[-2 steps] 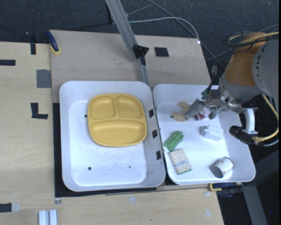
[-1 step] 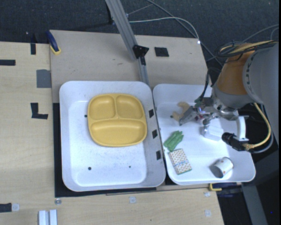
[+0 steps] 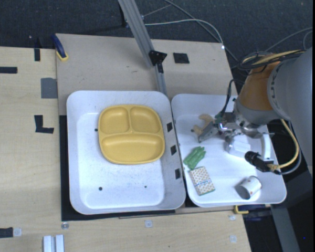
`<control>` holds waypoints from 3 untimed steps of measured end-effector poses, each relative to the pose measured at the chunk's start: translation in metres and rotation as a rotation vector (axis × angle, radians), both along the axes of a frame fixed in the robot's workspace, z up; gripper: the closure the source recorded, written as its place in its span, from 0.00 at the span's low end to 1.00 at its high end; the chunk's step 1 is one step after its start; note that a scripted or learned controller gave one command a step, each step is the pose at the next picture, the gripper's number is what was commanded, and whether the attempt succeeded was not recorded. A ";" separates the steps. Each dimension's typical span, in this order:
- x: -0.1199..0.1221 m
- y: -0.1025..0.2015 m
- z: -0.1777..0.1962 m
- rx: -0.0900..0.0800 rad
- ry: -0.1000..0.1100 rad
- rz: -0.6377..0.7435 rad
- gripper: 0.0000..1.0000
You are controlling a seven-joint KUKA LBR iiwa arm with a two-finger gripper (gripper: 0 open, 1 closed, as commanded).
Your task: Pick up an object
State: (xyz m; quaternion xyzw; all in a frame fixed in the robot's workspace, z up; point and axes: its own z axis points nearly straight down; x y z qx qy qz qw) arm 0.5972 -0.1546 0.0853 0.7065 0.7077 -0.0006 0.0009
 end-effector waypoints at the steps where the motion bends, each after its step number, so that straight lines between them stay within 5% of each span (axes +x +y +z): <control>1: 0.002 0.000 0.013 -0.001 -0.005 0.001 1.00; 3: -0.007 0.003 0.112 0.002 -0.003 0.000 1.00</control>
